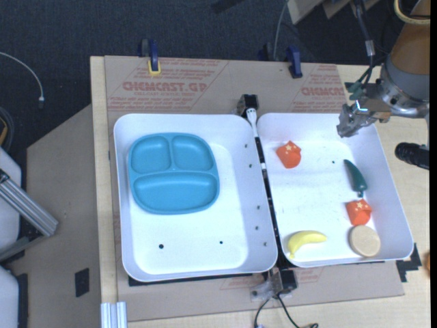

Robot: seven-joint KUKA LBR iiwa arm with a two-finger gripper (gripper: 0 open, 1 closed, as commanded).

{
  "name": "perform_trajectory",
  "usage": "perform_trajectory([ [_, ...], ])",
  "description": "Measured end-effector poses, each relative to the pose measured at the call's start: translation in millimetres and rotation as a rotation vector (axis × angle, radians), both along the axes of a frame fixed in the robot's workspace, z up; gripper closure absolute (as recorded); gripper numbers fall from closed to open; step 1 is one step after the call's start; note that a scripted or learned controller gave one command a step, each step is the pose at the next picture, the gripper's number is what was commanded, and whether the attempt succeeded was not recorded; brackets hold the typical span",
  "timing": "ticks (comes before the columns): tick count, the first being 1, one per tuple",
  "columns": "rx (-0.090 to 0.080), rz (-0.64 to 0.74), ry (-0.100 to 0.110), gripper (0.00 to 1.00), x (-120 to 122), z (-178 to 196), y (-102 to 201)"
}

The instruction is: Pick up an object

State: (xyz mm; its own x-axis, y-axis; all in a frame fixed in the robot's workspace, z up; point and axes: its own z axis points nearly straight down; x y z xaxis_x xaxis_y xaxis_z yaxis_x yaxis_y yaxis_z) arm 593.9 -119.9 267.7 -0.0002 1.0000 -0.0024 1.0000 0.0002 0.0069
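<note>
Left bin (136,183): you've a glossy blue three-part plate (174,173) toward its far-left corner. Right bin (321,190): orange strawberry (289,154) far-left, yellow banana (305,241) at the near edge, dark green pepper (355,176), second strawberry (359,212) and tan round cookie (364,240) along the right edge. Gripper (351,124) hovers over the far-right corner, carrying nothing; whether its fingers are spread, you can't tell.

The gripper (353,123) is seen over the right bin's (321,190) far right corner. Below it a green pepper (355,176) is seen; to its left, a strawberry (289,154).
</note>
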Motion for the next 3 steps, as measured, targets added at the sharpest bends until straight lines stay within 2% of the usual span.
perform_trajectory([
  [1,0.003,0.004,0.007,1.0,0,2,59],
  [2,0.002,0.002,0.009,1.0,7,-6,105],
  [3,0.003,0.005,0.011,1.0,5,-23,163],
])
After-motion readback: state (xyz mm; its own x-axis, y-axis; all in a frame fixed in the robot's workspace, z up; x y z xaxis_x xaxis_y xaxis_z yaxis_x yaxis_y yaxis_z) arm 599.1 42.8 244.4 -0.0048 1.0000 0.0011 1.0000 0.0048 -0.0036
